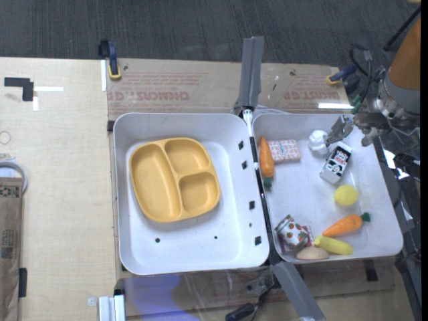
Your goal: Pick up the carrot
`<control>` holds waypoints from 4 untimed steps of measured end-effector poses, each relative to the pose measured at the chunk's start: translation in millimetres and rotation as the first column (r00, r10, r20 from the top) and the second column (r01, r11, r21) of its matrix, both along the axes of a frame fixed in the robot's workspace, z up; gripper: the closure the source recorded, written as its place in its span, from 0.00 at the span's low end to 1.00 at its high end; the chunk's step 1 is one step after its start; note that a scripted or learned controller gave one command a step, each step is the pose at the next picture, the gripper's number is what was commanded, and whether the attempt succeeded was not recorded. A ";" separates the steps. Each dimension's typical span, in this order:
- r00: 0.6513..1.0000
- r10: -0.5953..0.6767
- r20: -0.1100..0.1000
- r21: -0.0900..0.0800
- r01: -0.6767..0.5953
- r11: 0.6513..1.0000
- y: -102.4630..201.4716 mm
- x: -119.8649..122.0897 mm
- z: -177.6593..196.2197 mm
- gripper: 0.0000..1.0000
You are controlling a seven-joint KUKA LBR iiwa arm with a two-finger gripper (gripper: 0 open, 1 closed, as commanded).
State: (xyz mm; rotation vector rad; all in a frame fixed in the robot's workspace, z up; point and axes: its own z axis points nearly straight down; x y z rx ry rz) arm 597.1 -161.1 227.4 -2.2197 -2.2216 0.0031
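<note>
Right bin [394, 236], smooth white plastic. Two tapered orange carrots: one [266, 159] against its left wall, another [345, 225] near its front edge beside a round lemon [346, 195]. My gripper [348, 131] hovers over its back right, well apart from both; can't tell its opening.

A single fixed camera observes my workspace from above, tilted so the bench's far edge and dark floor occupy the top of the frame. My left bin [134, 199] sits at frame centre and my right bin [381, 199] toward the right side. Range is moderate: both bins fit whole. My arm [401, 79] enters at upper right.
</note>
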 end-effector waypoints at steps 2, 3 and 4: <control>0.983 0.182 0.002 0.001 -0.182 0.983 -16.0 -74.3 -68.5 0.00; 0.964 0.266 0.003 0.001 -0.266 0.964 -27.8 -118.8 -135.5 0.00; 0.883 0.470 0.004 -0.003 -0.470 0.883 20.9 -118.2 -134.9 0.00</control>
